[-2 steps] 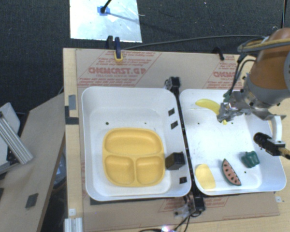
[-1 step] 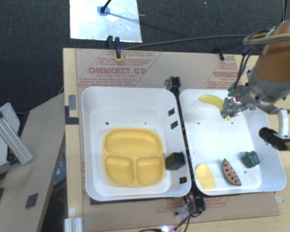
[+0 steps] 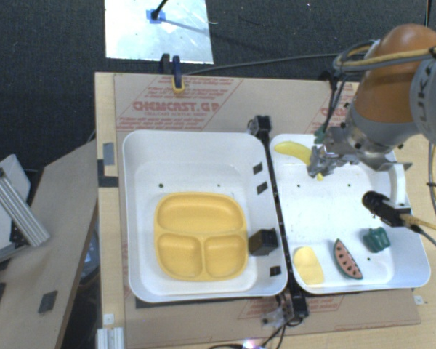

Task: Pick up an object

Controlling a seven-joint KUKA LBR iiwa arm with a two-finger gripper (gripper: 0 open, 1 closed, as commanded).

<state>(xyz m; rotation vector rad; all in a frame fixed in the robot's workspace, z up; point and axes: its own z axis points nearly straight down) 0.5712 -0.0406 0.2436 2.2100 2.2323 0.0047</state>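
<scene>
The right bin (image 3: 349,195) holds a yellow banana (image 3: 292,151) at its far left corner. Along its near edge lie a pale yellow block (image 3: 308,265), a watermelon slice (image 3: 346,259) and a small green toy (image 3: 376,239). My gripper (image 3: 321,164) hangs low over the bin, right at the banana's right end. I cannot make out whether it touches the banana. The grey arm with its orange band (image 3: 396,57) comes in from the upper right.
The left bin (image 3: 196,151) holds a yellow divided tray (image 3: 201,235). A black divider with clips (image 3: 265,187) runs between the two bins. A black fitting with a cable (image 3: 381,206) hangs over the right bin's right side.
</scene>
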